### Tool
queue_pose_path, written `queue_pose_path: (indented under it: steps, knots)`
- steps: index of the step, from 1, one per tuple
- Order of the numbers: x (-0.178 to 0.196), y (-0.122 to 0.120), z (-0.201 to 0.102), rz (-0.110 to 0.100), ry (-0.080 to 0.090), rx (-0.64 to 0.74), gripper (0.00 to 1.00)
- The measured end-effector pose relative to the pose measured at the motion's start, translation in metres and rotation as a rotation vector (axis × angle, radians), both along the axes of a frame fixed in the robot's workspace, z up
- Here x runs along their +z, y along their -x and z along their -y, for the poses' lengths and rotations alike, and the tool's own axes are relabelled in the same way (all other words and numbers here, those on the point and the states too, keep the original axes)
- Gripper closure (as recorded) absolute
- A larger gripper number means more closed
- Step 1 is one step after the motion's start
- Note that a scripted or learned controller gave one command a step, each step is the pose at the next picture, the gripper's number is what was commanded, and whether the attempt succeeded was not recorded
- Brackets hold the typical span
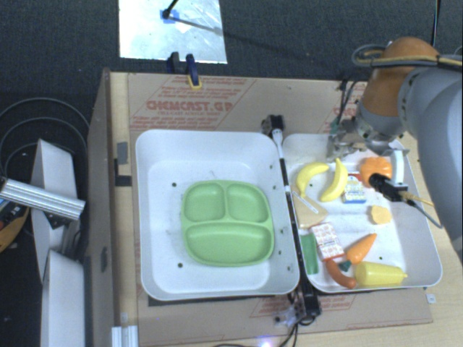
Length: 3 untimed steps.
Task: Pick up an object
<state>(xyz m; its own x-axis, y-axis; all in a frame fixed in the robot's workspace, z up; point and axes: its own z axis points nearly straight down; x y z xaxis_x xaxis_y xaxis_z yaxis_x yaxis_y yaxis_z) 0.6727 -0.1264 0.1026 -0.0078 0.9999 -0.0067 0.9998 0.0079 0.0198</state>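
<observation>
Since our hand (338, 144), whose state we cannot tell, hovers near the toy bananas (323, 178), we judge them light, stiff, slippery, best pinched mid-curve.

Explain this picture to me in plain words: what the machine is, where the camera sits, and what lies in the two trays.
One camera looks down at a slant on a bench. The grey and orange shape at the right is a robot arm, meant to pick up an object. Its gripper hangs over the far end of the right bin, above two bananas. I see nothing between its fingers. That bin also holds toy food: a carrot, a yellow pepper-like piece, a cheese wedge, an orange piece and small boxes. The left bin holds a green divided plate.
</observation>
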Motion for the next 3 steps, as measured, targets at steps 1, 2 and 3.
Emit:
queue_pose_path:
  steps: [1, 2, 3]
  knots:
    - [-0.001, 0.0, 0.0, -0.002, 0.0, 0.001, 0.0]
    - [-0.019, 0.08, 0.064, -0.024, -0.007, -0.013, 0.0]
    - [-0.018, 0.094, 0.01, -0.021, -0.008, -0.002, 0.0]
